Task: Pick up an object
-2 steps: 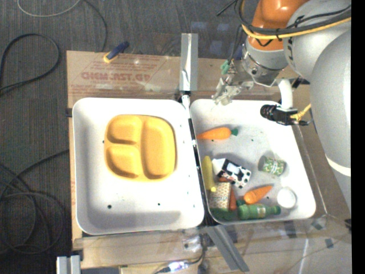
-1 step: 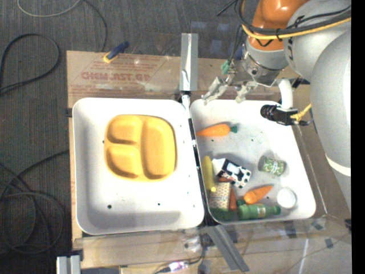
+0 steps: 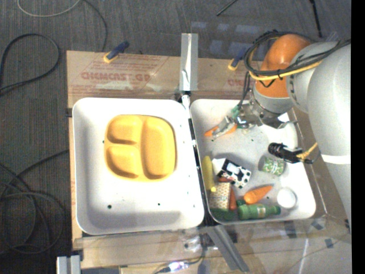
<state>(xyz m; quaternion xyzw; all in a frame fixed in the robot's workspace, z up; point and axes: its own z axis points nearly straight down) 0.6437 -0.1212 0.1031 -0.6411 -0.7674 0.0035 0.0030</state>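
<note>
Nearest the camera, along the front wall of the right bin (image 3: 308, 210), a green bottle (image 3: 259, 211) lies on its side. That bin serves as the landmark. Just behind the bottle sits an orange carrot-shaped piece (image 3: 258, 193), and a white round cap (image 3: 286, 198) rests in the bin's front right corner. Towards the bin's front left lie a black-and-white spotted toy (image 3: 235, 172) and a slim yellow piece (image 3: 207, 173) against the left wall. A small green patterned cup (image 3: 274, 165) sits towards the right wall, with a black-ended fitting (image 3: 283, 151) of the arm just behind it.

In the bin's back half lies a small orange and green object (image 3: 221, 131), close to the left wall. The claw (image 3: 245, 117) hangs over the bin's back edge, just to the right of that object and slightly behind it; the two look close, but contact cannot be made out. Whether the claw is spread or closed cannot be told, as the wrist with its orange band (image 3: 279, 59) covers it from above.

Left of the right bin, the left bin (image 3: 91, 210) holds a yellow divided tray (image 3: 140, 146) near its middle. Both bins rest on the desk (image 3: 85, 67).
</note>
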